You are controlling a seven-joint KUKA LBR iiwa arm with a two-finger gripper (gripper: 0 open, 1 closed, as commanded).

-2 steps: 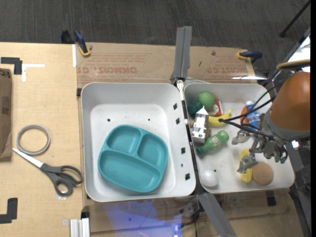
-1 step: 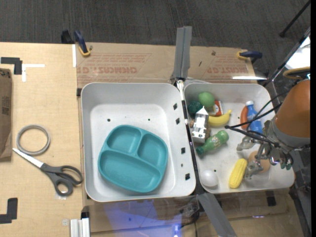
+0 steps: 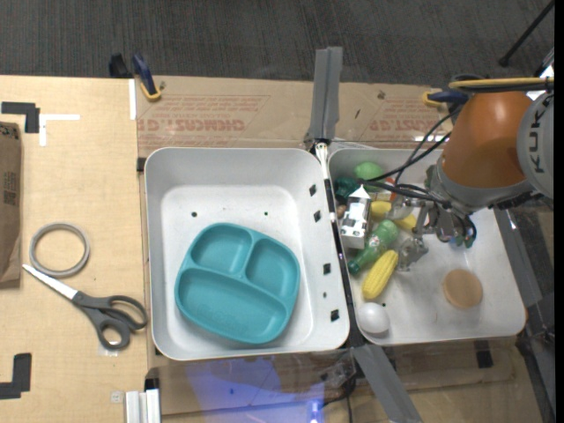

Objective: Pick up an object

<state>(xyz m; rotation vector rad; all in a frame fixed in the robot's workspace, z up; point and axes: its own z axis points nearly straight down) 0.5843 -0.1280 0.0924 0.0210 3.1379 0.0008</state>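
My gripper [image 3: 412, 248] hangs over the middle of the right bin [image 3: 493, 324], below the orange band of the arm [image 3: 489, 139]. It sits just right of a yellow corn cob [image 3: 380, 272] and a green toy [image 3: 384, 233]. A small silver-white object [image 3: 355, 217] lies against the bin's left wall. A white egg [image 3: 374, 317] rests in the front left corner, and a tan round piece [image 3: 462, 288] lies to the gripper's lower right. Other green [image 3: 366, 172] and yellow [image 3: 381, 208] toys lie toward the back. Nothing is seen between the gripper's tips.
The left bin [image 3: 167, 192] holds a teal divided plate [image 3: 236, 281]. Scissors [image 3: 92, 307] and a roll of tape [image 3: 59, 248] lie on the bench to the left. Cables [image 3: 414, 179] run from the arm above the toys.
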